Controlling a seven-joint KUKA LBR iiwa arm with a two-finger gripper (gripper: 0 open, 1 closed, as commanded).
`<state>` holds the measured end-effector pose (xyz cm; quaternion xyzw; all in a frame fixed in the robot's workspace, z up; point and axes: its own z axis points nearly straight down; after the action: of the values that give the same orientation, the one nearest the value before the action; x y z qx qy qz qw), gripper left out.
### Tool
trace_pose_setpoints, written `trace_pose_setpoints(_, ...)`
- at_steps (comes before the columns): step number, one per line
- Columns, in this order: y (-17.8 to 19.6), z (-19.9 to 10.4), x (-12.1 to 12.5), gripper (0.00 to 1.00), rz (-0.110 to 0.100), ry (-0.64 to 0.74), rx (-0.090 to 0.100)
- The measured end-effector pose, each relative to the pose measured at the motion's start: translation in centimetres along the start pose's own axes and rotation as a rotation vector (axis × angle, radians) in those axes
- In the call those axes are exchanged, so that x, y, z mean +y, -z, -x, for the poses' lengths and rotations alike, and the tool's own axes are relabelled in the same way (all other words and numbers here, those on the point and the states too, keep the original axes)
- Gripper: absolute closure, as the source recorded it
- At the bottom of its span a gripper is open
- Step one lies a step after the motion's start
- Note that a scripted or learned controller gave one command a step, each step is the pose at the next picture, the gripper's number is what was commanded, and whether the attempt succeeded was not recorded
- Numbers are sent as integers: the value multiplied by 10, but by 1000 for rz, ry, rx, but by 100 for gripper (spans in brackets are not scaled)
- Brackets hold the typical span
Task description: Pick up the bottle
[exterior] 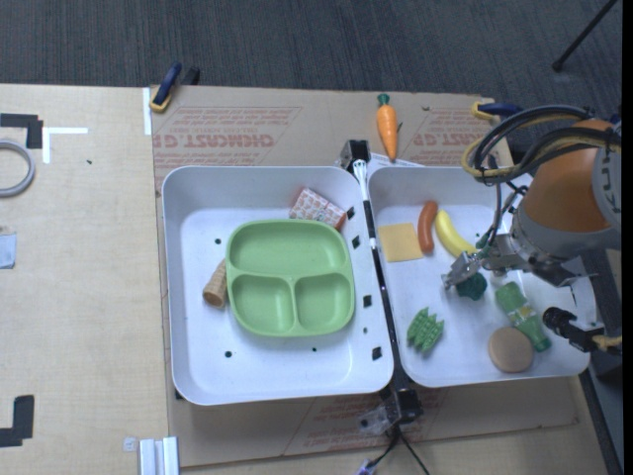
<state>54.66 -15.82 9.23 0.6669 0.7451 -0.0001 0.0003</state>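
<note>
A small green bottle (522, 317) lies on its side in the right bin (554, 369), near the bin's right wall. My gripper (462, 271) hangs low over the middle of that bin, to the left of the bottle and a little above it in the view. A dark green rounded object (474, 287) sits right under the gripper's tip, between it and the bottle. I see nothing clearly held.
The right bin also holds a banana (452, 234), a red sausage (426, 226), a yellow cheese slice (401, 242), a leafy green toy (425, 330) and a tan round piece (511, 350). A green divided plate (291, 277) lies in the left bin (188, 295). A carrot (386, 125) lies behind the bins.
</note>
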Motion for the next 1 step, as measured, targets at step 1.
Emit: trace_pose_setpoints(1, 10, 0, 0, 100, 2, -2, -1)
